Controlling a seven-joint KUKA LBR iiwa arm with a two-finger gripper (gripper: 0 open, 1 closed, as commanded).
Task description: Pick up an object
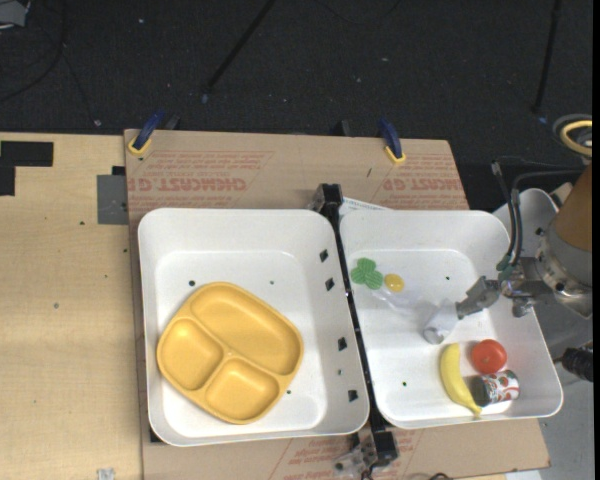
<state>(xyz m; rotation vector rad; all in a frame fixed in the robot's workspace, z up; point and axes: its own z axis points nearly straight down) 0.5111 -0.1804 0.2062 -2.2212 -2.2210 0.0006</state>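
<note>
Arm: grey, reaching in from the right edge over the rim of the right bin [520, 238]; its wrist sits above that bin's right wall
Gripper [442, 326]: low over the middle of the right bin, angled down and to the left; I cannot tell whether it is parted or closed, nor whether anything is in it; the tip is a pale blur against the white floor
Banana [457, 379]: yellow, lying in the right bin's near right corner; just below and right of the gripper tip, apart from it
Tomato [489, 355]: red, round; just beside the banana on its right
Small can [499, 390]: red and white, touching the banana's lower end
Green piece [366, 274]: flat, near the right bin's left wall; a small yellow piece [394, 284] just beside it
Left bin [170, 258]: holds a yellow divided plate [230, 351], three compartments, lying flat
</note>
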